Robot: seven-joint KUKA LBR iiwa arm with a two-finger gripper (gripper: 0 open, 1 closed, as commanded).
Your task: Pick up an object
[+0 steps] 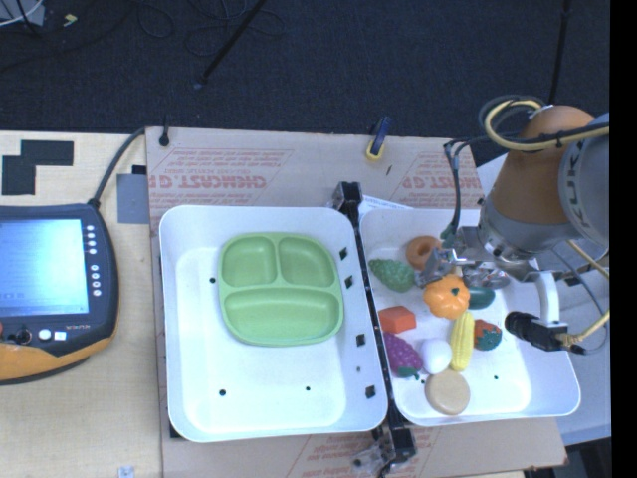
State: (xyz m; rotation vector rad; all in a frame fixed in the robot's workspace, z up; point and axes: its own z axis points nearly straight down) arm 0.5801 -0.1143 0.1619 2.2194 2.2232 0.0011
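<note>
Toy food fills the right bin (pixel 557 391): one orange pumpkin (pixel 447 296) under the gripper (pixel 468 265), one yellow corn (pixel 462 340), one doughnut (pixel 421 251), one white egg (pixel 436 355), one purple grape bunch (pixel 401 353), one red block (pixel 397 319). Gripper state cannot be told. Step looks like reaching; next comes closing and lifting. One green divided plate (pixel 281 289) lies in the left bin (pixel 199 386).
</note>
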